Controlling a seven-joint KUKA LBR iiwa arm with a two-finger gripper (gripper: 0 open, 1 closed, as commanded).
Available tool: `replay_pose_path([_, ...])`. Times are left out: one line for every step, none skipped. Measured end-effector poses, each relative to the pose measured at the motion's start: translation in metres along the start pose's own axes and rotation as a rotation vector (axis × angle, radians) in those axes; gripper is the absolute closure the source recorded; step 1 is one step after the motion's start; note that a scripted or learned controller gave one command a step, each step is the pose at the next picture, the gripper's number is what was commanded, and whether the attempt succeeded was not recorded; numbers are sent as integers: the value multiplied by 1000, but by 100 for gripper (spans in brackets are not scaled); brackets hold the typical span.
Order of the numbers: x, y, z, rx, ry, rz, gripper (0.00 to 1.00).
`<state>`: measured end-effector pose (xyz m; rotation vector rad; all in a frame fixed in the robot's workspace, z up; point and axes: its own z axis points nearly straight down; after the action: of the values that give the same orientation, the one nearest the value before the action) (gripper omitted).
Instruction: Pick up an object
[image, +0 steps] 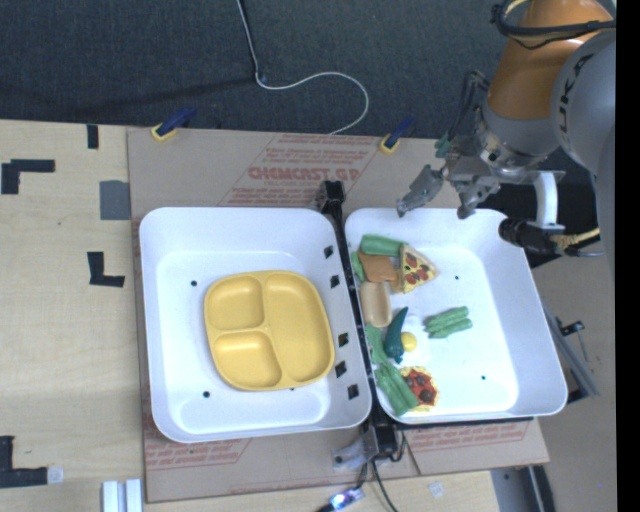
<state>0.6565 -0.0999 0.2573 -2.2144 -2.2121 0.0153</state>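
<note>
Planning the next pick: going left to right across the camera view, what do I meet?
Left bin → yellow divided plate → right bin with its toy food pile, then green bean piece → open gripper above the right bin's far rim.

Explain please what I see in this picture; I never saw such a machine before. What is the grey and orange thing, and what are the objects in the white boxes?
One camera looks down at a slant on a bench. The grey and orange thing is a robot arm reaching in from the right. Its gripper, two open fingers holding nothing, hangs above the far edge of the right bin. That bin holds small toy foods: pizza slices, green vegetables and others, crowded along its left side. The left bin holds a yellow divided plate. The arm should pick one object up.
</note>
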Motion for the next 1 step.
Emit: replay_pose_path([0,2,-9,-13,-1,-3,0])
